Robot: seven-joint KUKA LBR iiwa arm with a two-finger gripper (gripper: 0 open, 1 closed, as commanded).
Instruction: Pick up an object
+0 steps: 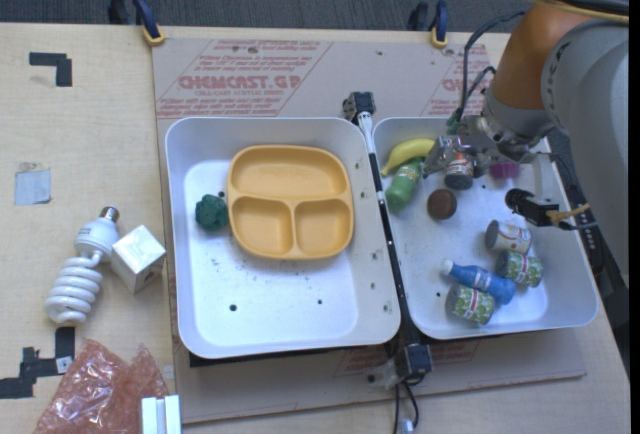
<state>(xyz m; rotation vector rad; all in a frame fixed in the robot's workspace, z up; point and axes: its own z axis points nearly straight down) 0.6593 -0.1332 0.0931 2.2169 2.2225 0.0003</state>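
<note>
The pincer (458, 165) hangs low over the far part of the right bin (560, 307); whether it is released or clenched cannot be told. Crowding it on the left are a yellow banana (408, 153) and a green bottle (402, 187), both against the bin's left wall. Just in front of it lies a brown ball (442, 205). Nearer the camera and to the right sit a small grey can (508, 236), a green-labelled can (522, 268), a blue bottle (482, 279) and a second green can (469, 305), packed close together. A purple item (503, 168) peeks out just right of the pincer. Far to the left, the other bin (280, 322) holds a yellow divided tray (291, 199) and a green lump (211, 212), with bare floor toward its near edge. On the table (80, 142) beyond lie a spiral light bulb (80, 267) and a white cube (138, 256).
</note>
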